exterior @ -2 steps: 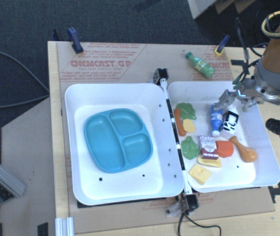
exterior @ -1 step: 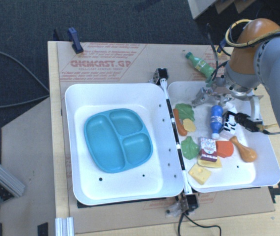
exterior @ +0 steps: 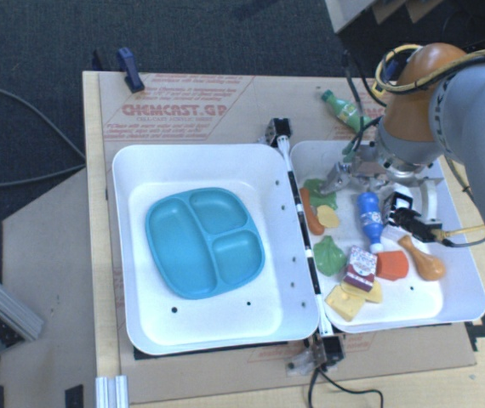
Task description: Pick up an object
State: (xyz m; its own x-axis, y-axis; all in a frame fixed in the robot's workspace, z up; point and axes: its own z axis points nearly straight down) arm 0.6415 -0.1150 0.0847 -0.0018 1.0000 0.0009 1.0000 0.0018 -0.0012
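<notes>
1. The gripper (exterior: pixel 377 179) hangs low in the right bin (exterior: pixel 464 300), just above the blue bottle (exterior: pixel 369 215).
2. The arm (exterior: pixel 447 100) hides part of that bin.
3. The toys are small and hard to name.

Two white bins (exterior: pixel 132 177), one blue plate (exterior: pixel 206 241), one blue bottle (exterior: pixel 369 215).

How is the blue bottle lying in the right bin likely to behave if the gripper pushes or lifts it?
The blue bottle lies on its side and looks round, so it would probably roll if pushed. It seems small, smooth plastic: likely light, stiff and somewhat slippery.
</notes>
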